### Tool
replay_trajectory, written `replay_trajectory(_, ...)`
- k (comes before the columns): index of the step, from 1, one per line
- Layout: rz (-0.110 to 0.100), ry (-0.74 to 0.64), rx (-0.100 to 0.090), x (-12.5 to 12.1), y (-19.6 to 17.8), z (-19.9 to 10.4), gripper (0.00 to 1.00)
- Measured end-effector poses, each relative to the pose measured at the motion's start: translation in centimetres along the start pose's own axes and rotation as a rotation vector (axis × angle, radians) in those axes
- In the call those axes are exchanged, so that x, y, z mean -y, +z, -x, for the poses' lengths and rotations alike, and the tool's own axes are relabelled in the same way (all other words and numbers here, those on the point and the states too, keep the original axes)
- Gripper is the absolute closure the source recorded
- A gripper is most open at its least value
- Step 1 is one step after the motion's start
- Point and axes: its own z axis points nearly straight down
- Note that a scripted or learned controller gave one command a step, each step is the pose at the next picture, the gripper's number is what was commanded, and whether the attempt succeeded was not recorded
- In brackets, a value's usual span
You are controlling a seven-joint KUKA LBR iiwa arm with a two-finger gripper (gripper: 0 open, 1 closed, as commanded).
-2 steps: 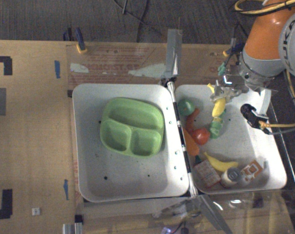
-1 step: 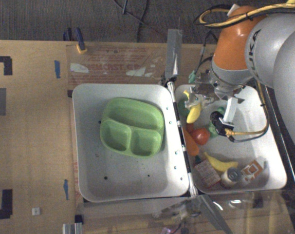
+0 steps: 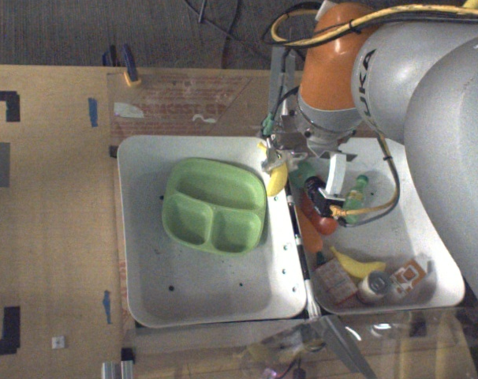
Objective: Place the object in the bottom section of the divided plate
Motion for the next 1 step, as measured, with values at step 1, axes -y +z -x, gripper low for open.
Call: replay_trajectory(1, 0.002, -0.381, 0.000, -1.03, -0.05, -2.79, 1.00)
